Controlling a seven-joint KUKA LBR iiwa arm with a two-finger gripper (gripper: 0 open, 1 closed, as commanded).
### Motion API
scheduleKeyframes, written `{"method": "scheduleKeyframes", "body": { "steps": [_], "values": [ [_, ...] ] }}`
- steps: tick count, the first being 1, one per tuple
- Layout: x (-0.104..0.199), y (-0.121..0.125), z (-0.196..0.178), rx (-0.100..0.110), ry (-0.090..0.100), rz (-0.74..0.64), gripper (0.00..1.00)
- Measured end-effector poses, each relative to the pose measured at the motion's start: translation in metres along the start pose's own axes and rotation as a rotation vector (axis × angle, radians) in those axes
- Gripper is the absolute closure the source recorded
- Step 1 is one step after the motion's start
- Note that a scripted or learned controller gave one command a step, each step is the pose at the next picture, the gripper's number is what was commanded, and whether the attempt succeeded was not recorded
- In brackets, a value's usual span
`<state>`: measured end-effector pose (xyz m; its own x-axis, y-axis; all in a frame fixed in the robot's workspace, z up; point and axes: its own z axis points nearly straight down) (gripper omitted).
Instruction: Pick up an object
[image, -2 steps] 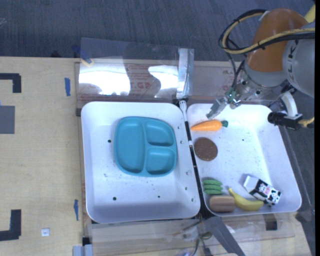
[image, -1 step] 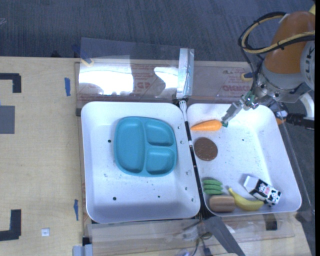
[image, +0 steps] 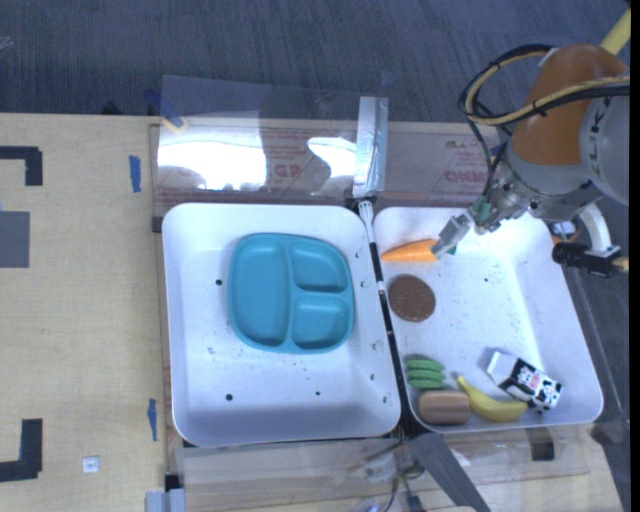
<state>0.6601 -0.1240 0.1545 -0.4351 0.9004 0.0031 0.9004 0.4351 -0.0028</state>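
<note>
An orange carrot (image: 406, 253) lies at the far left of the right bin (image: 560, 310), pointing left toward the divider. My gripper (image: 458, 233) hangs at the carrot's thick right end, right by it or just above it. Whether it touches the carrot is unclear. The arm's grey wrist and orange band (image: 565, 105) reach in from the upper right. Further objects in the same bin are a brown round disc (image: 411, 298), a green pod (image: 425, 373), a brown roll (image: 443, 406), a yellow banana (image: 490, 402) and a small black-and-white carton (image: 522, 378).
The left bin (image: 190, 330) holds a blue divided plate (image: 292, 292). A raised rim (image: 380, 300) separates the two bins. Yellow and black cables (image: 500, 90) loop near the wrist. A clear plastic sheet (image: 260, 150) lies behind the bins.
</note>
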Motion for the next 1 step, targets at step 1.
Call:
{"method": "scheduleKeyframes", "body": {
  "steps": [1],
  "values": [
    [-0.0011, 0.0007, -0.0128, -0.006, -0.003, 0.001, 1.0]
  ]
}}
